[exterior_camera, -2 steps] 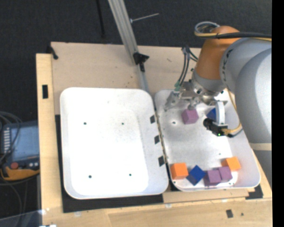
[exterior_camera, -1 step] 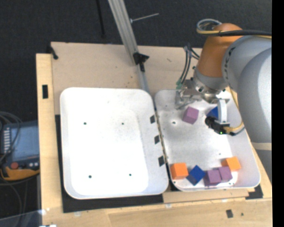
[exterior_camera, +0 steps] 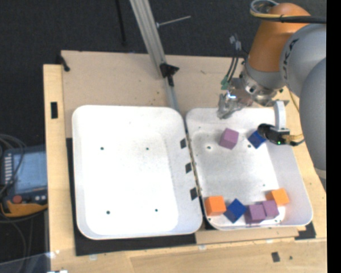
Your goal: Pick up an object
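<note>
Worktop [exterior_camera: 54, 152]: a pale board carrying two shallow white bins side by side, so both sit within the arm's reach.
Left bin [exterior_camera: 128, 169]: bare white floor with a few dark dots.
Right bin [exterior_camera: 247, 172]: holds every candidate object, all loose blocks lying flat.
Arm [exterior_camera: 275, 38]: enters from the right, orange band above the wrist, wrist tilted down over the right bin's far edge.
Jaws [exterior_camera: 226, 108]: low at the bin's far rim, nothing visible between them; how far they stand open I cannot tell.
Purple block [exterior_camera: 229, 138]: nearest the jaws, just below them, apart from them.
Blue block [exterior_camera: 256, 139]: just beside it.
Near-edge cluster: orange block [exterior_camera: 215, 205], blue cube [exterior_camera: 236, 210], purple pair [exterior_camera: 262, 212], orange cube [exterior_camera: 280, 196], crowded against the wall, likely harder to grasp.
</note>
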Controlling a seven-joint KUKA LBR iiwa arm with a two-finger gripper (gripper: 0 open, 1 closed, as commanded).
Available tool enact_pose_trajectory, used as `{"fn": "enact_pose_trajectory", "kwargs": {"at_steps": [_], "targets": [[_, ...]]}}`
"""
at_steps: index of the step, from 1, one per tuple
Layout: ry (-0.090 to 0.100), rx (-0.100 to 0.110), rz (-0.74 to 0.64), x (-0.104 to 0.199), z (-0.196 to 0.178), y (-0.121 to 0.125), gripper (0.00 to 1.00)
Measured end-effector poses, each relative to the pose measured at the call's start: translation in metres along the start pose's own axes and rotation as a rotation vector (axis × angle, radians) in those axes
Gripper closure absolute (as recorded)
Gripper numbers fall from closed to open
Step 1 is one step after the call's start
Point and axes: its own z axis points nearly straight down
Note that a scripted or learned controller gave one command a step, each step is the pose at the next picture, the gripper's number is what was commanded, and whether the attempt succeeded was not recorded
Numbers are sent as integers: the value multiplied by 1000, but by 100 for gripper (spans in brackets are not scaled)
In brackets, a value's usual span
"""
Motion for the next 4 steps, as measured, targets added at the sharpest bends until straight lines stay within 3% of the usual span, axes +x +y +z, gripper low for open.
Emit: {"fn": "enact_pose_trajectory", "kwargs": {"at_steps": [1, 4], "targets": [[1, 4, -4, -1, -22, 1, 100], [2, 11, -3, 166, -33, -26, 100]]}}
